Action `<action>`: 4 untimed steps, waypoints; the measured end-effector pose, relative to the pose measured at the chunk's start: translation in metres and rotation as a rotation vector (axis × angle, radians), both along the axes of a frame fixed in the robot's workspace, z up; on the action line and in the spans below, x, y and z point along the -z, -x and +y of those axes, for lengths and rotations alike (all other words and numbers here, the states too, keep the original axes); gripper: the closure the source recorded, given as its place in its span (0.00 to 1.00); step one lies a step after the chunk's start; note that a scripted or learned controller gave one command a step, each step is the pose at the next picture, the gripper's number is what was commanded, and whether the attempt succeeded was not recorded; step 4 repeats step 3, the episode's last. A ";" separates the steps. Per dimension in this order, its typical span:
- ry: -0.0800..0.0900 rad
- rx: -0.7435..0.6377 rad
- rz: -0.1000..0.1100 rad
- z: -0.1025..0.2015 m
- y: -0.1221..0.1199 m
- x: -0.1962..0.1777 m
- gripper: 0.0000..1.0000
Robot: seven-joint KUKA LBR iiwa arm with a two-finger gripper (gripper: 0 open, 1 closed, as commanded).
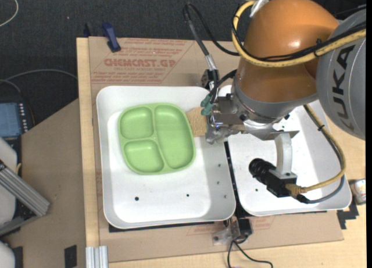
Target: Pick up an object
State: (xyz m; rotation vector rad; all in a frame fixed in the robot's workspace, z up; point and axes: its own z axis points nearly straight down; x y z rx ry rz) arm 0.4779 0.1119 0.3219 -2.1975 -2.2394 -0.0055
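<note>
Camera view shows a pale green, three-compartment plastic plate [156, 139] lying flat in the left shallow white bin [116, 203], toward its far side. It looks light, stiff and slick, so I'd take it by the raised rim. A tan piece [197, 124] sits just right of it. The gripper [214, 120] hangs there; its grasp I cannot tell.

Red print "CHEMCAST" on the brown board [142, 57] up and left of the end effector [214, 122], black letters "UK" on the grey arm [349, 81] to its right
</note>
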 end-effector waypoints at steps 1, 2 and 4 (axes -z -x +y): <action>-0.001 0.015 -0.018 0.011 -0.002 -0.142 1.00; 0.008 0.025 0.008 -0.048 -0.001 -0.051 1.00; 0.003 0.015 -0.008 -0.014 -0.002 -0.106 1.00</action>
